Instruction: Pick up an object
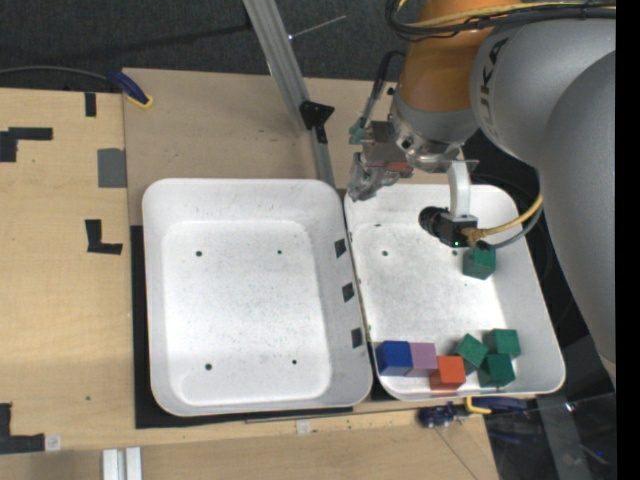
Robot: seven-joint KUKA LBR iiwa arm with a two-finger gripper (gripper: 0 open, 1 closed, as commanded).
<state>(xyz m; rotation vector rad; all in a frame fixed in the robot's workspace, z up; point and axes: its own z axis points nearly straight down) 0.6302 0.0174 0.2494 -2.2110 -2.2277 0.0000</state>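
We log the grey arm with its orange band [450, 18] reaching in from the right, wrist over the far edge of the right shallow white bin [540, 313]. The two-finger gripper [362, 186] hangs near that bin's far left corner, just beside the seam between the bins; we cannot tell its opening from this angle, and we see nothing held in it.

A small green cube [480, 262] lies alone on the right bin's floor, well apart from the gripper, toward the bin's right side and just below a black cylindrical fitting with a green light [440, 223].

The remaining blocks cluster along the near wall of the same bin, farther still from the gripper: a blue cube [395, 356], a pale purple cube [424, 356] touching it, an orange cube [450, 371], and three green cubes [490, 356] bunched at the right.

The left shallow white bin [240, 298] sits alongside.
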